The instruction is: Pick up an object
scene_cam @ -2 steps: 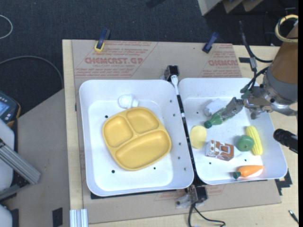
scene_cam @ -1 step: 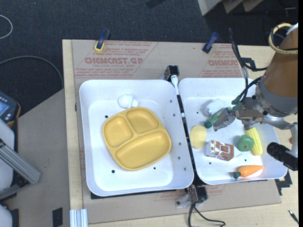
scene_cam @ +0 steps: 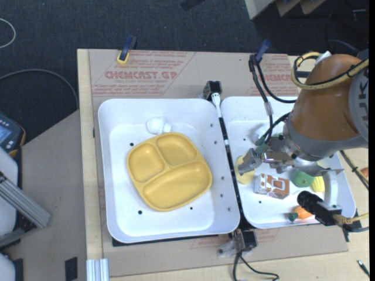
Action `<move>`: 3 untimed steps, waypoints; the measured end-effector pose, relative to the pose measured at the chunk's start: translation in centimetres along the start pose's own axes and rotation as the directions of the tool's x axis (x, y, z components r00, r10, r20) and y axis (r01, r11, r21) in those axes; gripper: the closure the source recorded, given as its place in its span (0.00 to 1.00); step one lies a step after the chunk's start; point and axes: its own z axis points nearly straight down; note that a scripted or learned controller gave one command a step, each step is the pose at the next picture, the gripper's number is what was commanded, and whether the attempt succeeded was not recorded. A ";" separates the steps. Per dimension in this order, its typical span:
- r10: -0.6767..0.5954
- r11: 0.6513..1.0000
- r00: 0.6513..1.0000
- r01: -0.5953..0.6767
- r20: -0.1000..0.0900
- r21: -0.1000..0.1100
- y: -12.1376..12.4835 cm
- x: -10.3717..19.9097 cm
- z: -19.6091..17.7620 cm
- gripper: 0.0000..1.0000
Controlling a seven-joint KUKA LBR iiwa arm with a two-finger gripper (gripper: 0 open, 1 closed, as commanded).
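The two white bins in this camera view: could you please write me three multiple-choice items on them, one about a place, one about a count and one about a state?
1. Where does the yellow tray lie?
A. in the left bin
B. in the right bin
C. on the cardboard behind the bins

2. How many compartments does the yellow tray have?
A. two
B. three
C. five

3. How does the yellow tray sit?
A. flipped, underside up
B. standing on edge against a wall
C. flat, hollow side up

Answers:
1. A, as the tray rests on the floor of the left bin, with a small white object just behind it.
2. B, as two small sections and one larger section show.
3. C, as its hollows face the camera.

The gripper is over the right bin, among small objects.
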 end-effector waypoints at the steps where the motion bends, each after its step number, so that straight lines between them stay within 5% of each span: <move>1: 0.004 1.000 1.000 -0.004 0.003 -0.008 0.1 -0.3 -1.3 1.00; 2: 0.003 1.000 1.000 -0.003 0.003 -0.008 1.8 0.2 0.4 1.00; 3: -0.010 1.000 1.000 0.010 -0.001 -0.010 0.9 13.3 -2.5 1.00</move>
